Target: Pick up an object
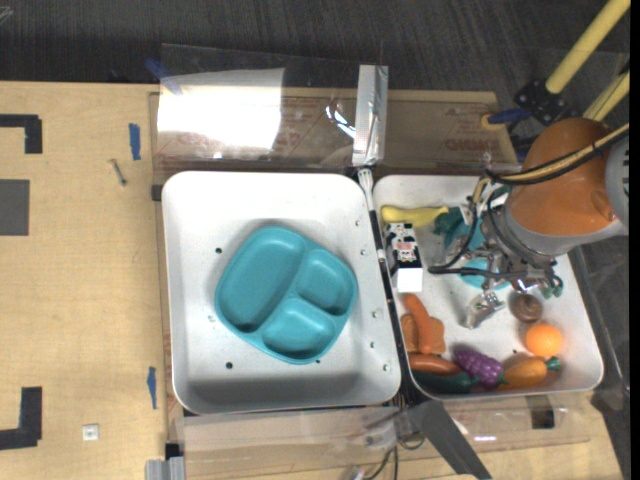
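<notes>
Beside the gripper (487, 308), grip state unclear — toy orange (543, 340): light, rigid, smooth, likely to roll — best pinched across its middle.

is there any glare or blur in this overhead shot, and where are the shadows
Camera view: strong glare whitens the clear plastic sheet behind the left bin; the blue divided plate casts a soft shadow toward the bin's near edge; the gripper over the right bin looks slightly soft, and its small parts are hard to resolve; the toy food along that bin's near side is fairly sharp.
</notes>
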Controlling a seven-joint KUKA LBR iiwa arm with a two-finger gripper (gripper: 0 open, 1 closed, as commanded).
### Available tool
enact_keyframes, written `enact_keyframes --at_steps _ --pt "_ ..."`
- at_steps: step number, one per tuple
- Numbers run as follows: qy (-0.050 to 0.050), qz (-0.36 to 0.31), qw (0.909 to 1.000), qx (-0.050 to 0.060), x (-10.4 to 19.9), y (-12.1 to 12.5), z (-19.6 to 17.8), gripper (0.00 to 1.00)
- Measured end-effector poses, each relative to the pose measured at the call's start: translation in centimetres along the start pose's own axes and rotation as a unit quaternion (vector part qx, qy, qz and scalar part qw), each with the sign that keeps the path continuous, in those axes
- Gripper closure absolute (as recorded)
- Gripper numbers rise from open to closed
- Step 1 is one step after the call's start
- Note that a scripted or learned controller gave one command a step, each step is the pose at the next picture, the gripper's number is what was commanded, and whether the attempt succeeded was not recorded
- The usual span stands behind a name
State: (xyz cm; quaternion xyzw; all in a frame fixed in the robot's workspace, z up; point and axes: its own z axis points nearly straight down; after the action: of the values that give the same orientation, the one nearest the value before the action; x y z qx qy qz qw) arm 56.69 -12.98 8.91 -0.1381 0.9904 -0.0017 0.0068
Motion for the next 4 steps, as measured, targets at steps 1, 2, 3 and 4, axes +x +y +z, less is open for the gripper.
enact_keyframes --at_steps 1,2,3,4 --pt "-0.001 -0.056 0.9984 0.000 -3.0 1.7 0.0 0.00" --pt "0.000 -0.056 0.9984 0.000 -3.0 1.7 0.0 0.00" --pt "0.000 -0.056 0.9984 0.000 -3.0 1.7 0.0 0.00" --pt "0.000 -0.158 0.9874 -0.001 -5.2 -2.1 0.2 0.00"
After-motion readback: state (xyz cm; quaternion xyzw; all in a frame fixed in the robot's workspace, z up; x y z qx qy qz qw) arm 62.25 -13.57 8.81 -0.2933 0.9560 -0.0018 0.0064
